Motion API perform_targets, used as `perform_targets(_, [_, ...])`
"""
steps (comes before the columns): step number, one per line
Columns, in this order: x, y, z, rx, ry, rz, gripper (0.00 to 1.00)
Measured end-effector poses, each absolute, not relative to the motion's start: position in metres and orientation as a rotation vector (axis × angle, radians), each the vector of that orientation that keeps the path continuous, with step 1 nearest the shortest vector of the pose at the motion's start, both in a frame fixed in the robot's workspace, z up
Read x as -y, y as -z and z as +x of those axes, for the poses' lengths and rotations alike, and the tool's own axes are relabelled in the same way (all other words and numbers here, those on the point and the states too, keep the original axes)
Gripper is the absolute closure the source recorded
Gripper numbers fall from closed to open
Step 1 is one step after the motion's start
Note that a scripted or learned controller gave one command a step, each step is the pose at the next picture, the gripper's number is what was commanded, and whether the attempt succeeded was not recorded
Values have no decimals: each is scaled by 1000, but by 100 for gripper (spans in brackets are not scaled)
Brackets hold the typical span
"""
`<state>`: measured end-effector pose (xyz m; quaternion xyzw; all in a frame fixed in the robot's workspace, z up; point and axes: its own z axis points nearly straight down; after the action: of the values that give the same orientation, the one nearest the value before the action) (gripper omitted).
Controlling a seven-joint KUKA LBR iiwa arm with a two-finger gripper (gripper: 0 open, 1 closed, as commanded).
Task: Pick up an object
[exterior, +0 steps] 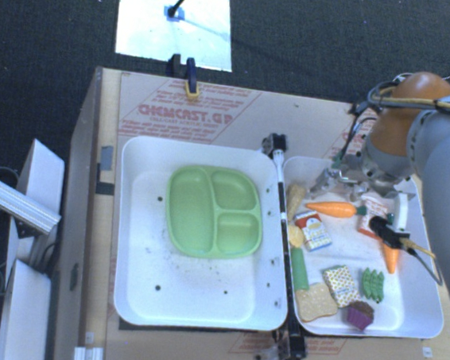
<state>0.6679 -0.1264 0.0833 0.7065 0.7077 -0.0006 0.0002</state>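
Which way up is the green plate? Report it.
Right way up: the green plate lies flat in the left bin, its three compartments facing up with nothing in them.

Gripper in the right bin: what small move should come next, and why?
Probably a short drop straight down toward the carrot. The gripper sits at the far end of the right bin, just beyond the carrot, with nothing visibly between its fingers. The carrot lies flat and is the nearest toy; the small carton lies farther off.
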Motion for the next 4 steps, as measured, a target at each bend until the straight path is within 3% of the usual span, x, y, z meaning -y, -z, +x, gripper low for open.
perform_targets(1, [109, -85, 669, -2225, -1, 2215, 0])
perform_targets(2, [133, -85, 669, -2221, -2, 2217, 0])
perform_targets(3, [111, -85, 669, -2225, -3, 2215, 0])
perform_targets(4, [135, -85, 669, -2220, -2, 2218, 0])
